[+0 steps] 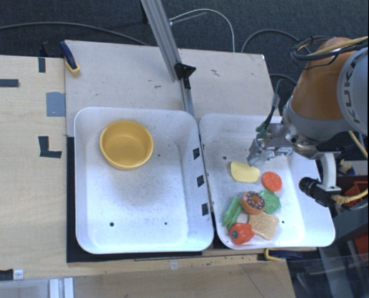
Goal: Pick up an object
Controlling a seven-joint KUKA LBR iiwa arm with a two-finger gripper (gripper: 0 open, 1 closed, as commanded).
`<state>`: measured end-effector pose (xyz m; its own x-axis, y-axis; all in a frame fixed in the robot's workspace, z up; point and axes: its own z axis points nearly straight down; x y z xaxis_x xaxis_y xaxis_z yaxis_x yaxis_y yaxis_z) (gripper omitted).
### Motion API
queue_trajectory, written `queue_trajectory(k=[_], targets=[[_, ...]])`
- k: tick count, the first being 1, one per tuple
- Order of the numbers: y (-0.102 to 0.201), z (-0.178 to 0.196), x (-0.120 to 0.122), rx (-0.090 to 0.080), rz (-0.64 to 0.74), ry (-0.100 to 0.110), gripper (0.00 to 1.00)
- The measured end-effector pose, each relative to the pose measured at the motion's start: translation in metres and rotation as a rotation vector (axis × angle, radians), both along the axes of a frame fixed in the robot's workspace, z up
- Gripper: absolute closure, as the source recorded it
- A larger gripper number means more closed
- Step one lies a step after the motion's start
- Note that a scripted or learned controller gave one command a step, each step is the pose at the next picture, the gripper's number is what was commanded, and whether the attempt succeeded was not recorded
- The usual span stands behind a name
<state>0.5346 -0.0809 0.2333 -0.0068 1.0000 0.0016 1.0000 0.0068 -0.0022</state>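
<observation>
You cannot tell how wide the jaws (258, 154) stand; they hang just above the yellow piece (245, 172) in the right bin (309, 228). Your risk: they nudge it toward the crowded toy food (254, 213).

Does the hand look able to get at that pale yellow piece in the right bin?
Probably yes: the hand hangs just above the pale yellow piece, which lies apart from the other toy foods with nothing over it.
</observation>
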Motion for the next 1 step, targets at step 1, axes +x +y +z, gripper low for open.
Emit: queue_trajectory(k=[1], targets=[[0.0502, 0.0076, 0.0, 0.0, 0.001, -0.001, 1.0]])
